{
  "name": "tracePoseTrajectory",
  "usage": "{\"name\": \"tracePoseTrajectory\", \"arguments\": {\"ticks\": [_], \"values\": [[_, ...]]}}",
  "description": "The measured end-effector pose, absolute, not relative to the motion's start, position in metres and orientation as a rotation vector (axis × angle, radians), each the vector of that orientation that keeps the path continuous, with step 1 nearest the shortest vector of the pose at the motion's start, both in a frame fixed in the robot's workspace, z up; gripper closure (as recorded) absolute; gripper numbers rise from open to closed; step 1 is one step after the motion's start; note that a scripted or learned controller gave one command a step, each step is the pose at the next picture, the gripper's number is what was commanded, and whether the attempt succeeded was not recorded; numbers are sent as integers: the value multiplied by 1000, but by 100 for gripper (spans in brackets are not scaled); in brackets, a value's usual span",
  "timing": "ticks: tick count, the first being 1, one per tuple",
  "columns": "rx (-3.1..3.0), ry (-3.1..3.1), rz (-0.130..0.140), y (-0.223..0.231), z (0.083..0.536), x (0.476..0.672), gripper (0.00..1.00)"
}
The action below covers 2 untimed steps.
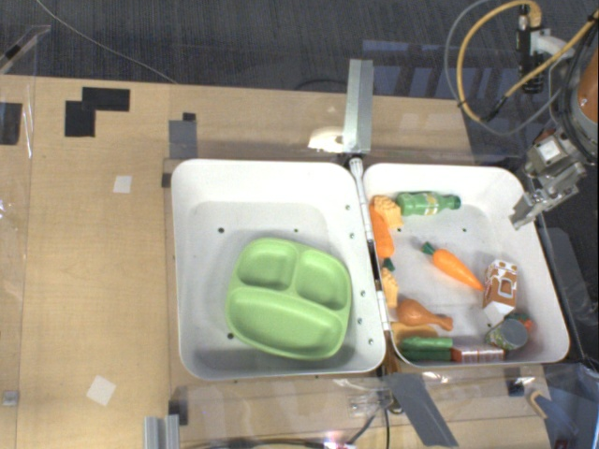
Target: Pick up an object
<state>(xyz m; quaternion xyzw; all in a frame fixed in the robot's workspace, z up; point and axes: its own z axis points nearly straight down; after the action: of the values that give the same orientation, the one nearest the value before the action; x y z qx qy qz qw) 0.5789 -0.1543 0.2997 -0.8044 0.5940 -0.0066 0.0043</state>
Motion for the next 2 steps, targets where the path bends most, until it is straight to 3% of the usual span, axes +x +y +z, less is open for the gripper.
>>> {"name": "tracePoseTrajectory", "arguments": {"ticks": [1, 2], "values": [[-2469, 1933, -1, -65, 283, 523, 100], [-2191, 2244, 0, 16, 273, 488, 100]]}}
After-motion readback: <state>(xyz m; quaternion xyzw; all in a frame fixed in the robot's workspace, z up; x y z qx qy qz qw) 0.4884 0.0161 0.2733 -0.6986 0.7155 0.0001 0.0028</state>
